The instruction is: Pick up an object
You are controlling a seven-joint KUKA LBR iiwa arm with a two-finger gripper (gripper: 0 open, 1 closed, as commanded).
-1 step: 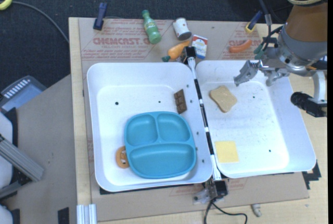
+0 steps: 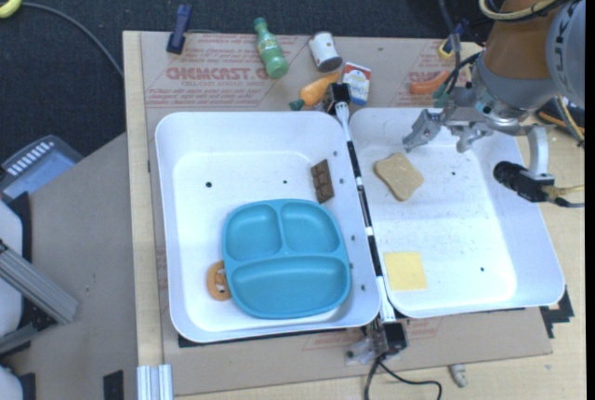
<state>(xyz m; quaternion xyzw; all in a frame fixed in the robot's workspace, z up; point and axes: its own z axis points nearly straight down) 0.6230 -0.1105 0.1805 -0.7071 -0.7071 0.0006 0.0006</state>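
My gripper (image 2: 440,138) hovers over the far part of the right bin (image 2: 521,286), its two fingers spread apart and open, with nothing between them. A tan slice of bread (image 2: 398,175) lies just below and left of the fingertips, apart from them. A yellow cheese square (image 2: 405,270) rests near the right bin's front. In the left bin (image 2: 186,203) sits a blue divided plate (image 2: 284,257). A brown chocolate bar (image 2: 322,180) lies by the bin's right wall. A small brown pretzel (image 2: 218,282) peeks out from under the plate's left edge.
Behind the bins on the bench lie a green bottle (image 2: 271,47), a small can (image 2: 324,51), a carrot (image 2: 316,91), a small carton (image 2: 355,83) and a blue item (image 2: 178,28). The divider between the bins (image 2: 358,193) runs just left of the bread.
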